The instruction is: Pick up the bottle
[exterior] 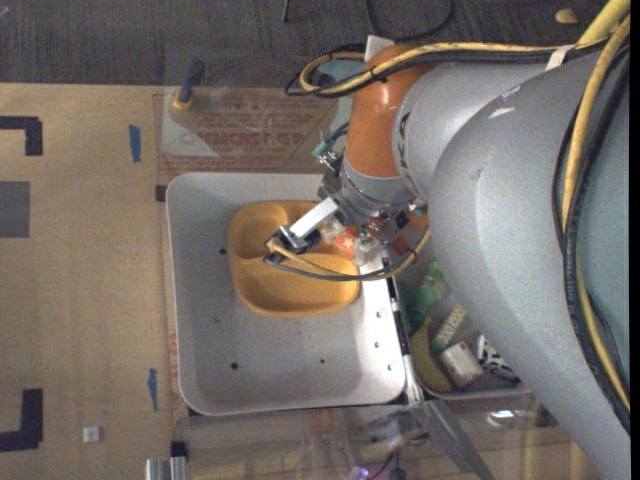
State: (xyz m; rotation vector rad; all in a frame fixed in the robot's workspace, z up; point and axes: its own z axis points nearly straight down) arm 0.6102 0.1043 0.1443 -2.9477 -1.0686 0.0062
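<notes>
Left bin (260, 358) holds a yellow bowl (290, 268). Gripper (368, 236) is over the bowl's right rim; open or closed, cannot tell. Small red-orange item (347, 240) under it at that rim, cannot tell if it's the bottle. Right of the bowl, right bin (480, 396) holds a green packet (432, 286), yellow item (430, 353) and pale box (460, 361), partly hidden by the arm (500, 168).

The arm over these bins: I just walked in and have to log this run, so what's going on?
The grey arm reaches in from the right with its claw low over the left bin, at the right edge of a yellow bowl-like dish. The right bin holds a jumble of small items, partly hidden by the arm. Whether the claw holds anything cannot be told.
</notes>
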